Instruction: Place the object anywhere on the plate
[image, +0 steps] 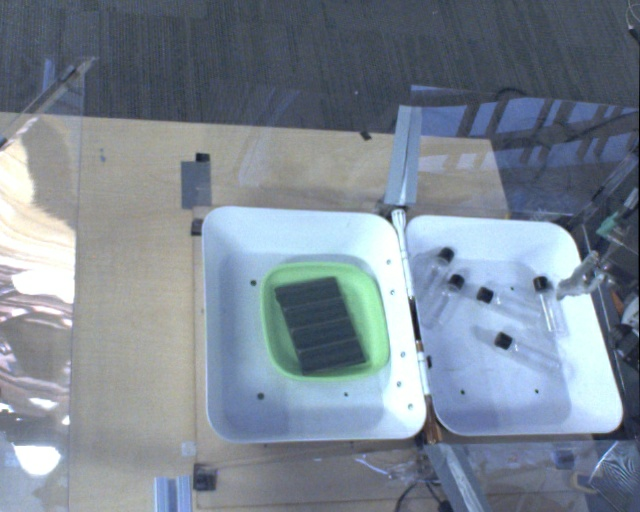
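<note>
A dark ridged rectangular block (320, 325) is seen lying flat on the green plate (274, 330), which is set at the centre of the left bin (225, 400). The gripper (582, 277) is glimpsed at the right bin's (520, 415) right edge, above black-capped clear vials (546, 300); its grip cannot be told.

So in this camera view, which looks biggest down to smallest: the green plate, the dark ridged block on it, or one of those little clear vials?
1. Green plate, widest.
2. Dark ridged block, lying within the plate's rim.
3. Clear vial in the right bin, far smaller.
All sit at similar depth, so the ranking seems safe.
</note>
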